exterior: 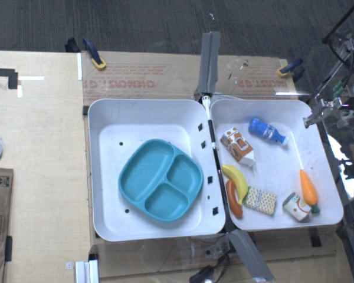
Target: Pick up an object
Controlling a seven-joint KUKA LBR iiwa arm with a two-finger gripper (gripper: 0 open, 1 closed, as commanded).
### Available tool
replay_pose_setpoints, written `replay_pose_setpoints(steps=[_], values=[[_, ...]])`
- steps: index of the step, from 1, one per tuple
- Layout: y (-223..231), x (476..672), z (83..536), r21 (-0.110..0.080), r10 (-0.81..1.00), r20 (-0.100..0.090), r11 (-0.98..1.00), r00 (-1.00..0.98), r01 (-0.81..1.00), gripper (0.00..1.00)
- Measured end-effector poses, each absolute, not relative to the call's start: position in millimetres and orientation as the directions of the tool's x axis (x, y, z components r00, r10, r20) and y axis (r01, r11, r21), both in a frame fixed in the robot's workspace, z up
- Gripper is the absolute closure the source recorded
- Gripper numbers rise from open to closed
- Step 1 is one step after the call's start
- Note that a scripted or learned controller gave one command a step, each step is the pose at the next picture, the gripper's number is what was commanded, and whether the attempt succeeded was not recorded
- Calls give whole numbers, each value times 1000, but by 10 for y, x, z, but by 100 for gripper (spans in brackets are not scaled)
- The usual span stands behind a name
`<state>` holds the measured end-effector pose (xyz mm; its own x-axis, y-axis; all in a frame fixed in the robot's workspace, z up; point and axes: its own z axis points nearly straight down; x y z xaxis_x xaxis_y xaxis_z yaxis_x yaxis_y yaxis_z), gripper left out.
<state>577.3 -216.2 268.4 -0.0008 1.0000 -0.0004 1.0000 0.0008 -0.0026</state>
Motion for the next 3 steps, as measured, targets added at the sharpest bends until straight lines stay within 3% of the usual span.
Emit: replay_pose_setpoints(steps=[1,2,3], values=[[-2073,5782,1438,-1,961,0,276,-276,961,0],[-2079,6087,1854,2,1000,-2,-7,7,1000,0],[-1705,6323,1608,-1,1000,-1,-23,23,1000,0]])
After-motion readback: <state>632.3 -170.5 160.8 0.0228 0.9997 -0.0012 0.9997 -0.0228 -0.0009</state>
